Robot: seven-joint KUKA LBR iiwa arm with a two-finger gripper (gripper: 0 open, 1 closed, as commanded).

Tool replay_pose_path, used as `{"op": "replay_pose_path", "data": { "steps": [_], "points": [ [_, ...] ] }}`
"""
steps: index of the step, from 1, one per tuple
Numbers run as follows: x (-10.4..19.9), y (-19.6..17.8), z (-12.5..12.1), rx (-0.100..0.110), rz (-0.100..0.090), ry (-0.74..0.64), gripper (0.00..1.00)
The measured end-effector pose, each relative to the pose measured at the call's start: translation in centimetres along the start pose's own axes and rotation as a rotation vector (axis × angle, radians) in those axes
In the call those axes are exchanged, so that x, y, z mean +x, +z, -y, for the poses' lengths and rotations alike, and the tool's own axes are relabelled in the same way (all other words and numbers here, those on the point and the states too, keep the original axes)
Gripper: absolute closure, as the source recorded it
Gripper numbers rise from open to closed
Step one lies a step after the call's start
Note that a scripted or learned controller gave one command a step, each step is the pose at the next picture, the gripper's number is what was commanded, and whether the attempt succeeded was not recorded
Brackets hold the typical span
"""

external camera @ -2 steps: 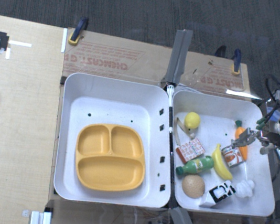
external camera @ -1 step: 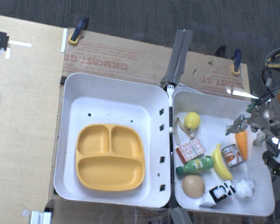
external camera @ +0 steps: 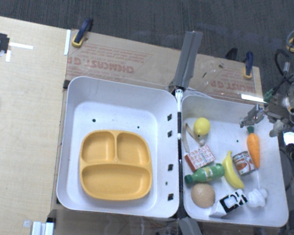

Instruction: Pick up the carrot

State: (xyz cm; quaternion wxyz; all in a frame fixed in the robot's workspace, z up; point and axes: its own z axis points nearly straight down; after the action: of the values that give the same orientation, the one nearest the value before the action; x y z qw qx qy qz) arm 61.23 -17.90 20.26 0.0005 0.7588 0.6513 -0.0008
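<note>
The carrot [external camera: 253, 149] is orange with a small green tip. It lies lengthwise near the right wall of the right bin [external camera: 275, 219], its green end pointing to the back. My gripper [external camera: 260, 125] hovers just beyond that green end, at the bin's back right. Its two dark fingers stand spread apart with nothing between them. The carrot rests on the bin floor, apart from the fingers.
Close to the carrot are a small can [external camera: 244, 163] and a banana [external camera: 233, 170]. A lemon [external camera: 202, 126], a red-and-white box [external camera: 200, 157], a green bottle [external camera: 205, 174] and a brown round thing [external camera: 202, 195] lie further left. A yellow divided plate [external camera: 116, 165] sits in the left bin [external camera: 72, 129].
</note>
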Motion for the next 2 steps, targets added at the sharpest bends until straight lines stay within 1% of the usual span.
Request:
{"op": "replay_pose_path", "data": {
  "steps": [1,2],
  "points": [
    [-2.9,10.17,2.75,0.001,-0.005,0.107,0.0],
    [-3.02,9.29,2.74,0.001,-0.002,0.106,1.0]
  ]
}}
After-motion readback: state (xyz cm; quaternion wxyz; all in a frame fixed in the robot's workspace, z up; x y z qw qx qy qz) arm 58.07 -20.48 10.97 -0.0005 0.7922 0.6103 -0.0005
